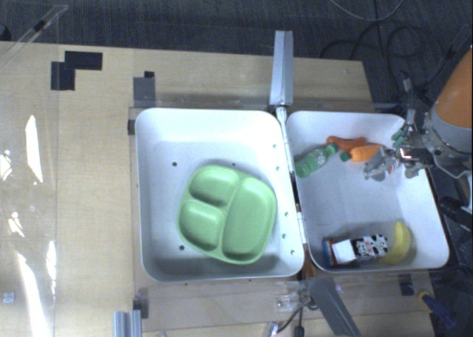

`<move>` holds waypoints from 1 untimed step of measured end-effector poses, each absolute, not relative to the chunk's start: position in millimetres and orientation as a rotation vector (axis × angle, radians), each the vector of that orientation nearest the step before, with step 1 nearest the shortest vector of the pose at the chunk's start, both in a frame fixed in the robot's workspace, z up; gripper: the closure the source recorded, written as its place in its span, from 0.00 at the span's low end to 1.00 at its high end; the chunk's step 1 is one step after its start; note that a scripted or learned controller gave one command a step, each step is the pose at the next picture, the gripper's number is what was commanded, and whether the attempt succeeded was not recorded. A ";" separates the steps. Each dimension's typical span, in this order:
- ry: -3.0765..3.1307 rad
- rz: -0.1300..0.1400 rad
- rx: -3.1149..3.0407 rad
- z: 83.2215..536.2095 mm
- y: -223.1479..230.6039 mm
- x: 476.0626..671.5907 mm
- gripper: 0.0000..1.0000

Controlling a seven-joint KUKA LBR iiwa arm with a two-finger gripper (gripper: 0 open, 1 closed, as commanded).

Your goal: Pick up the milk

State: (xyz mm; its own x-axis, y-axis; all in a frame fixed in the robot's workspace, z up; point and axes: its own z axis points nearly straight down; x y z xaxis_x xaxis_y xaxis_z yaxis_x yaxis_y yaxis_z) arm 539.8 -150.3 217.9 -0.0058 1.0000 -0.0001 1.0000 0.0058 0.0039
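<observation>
The gripper (378, 168) is hanging over the upper right part of the right-hand bin (414, 213), its metal fingers pointing left from the wrist at the bin's right wall. Whether those fingers are spread or pressed together cannot be told from here — they are small and blurred — and nothing is showing between them. Just beside the tips, to their upper left, an orange carrot-like item (355, 149) is lying near the bin's back wall, and a green bottle (316, 160) is lying tilted next to it, its low end reaching toward the divider between the bins.

The milk (357, 248) — a small carton with a black-and-white cow pattern and a red end — is lying on its side along the front wall of the same bin, well apart from the gripper. A yellow banana (400, 242) is touching its right end.

Behind the gripper, the arm (456, 106), grey with its orange band, is entering from the right edge.

In the left bin (159, 180), a green divided plate (227, 213) is resting near the middle, slightly tilted. Both bins are sitting on a pale wooden bench (66, 202).
</observation>
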 end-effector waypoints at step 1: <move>2.045 0.006 2.381 180.2 -163.6 503.9 0.00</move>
State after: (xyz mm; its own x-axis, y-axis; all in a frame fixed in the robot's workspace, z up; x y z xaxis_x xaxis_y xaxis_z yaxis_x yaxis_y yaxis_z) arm 503.9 -163.6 180.2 0.1509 0.9885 0.0008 0.9885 -0.1509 0.0047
